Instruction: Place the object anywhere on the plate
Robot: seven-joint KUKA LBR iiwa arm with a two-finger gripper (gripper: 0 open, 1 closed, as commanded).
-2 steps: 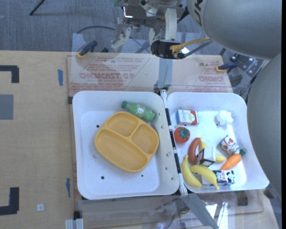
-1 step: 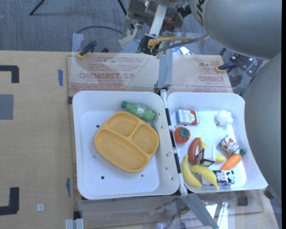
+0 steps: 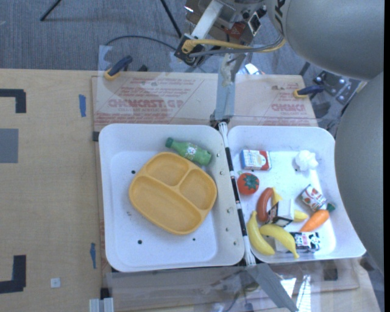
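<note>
From the overhead camera, watch the crowded right bin (image 3: 341,183). The banana (image 3: 261,236), sausage (image 3: 265,203) and carrot (image 3: 317,220) lie close together, so a grab could slip or snag a neighbour. The yellow divided plate (image 3: 172,192) sits in the left bin (image 3: 116,201). The gripper (image 3: 234,15) is up at the top edge; you cannot tell whether it is open or closed.

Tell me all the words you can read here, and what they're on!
"CHEMCAST": red print on the clear sheet behind the bins, repeated at its right end; the smaller letters after it are blurred.
Green bottle label: too small to read.
Red-and-white carton: blurred.
Small carton: blurred.
Black-and-white carton: blurred.
</note>
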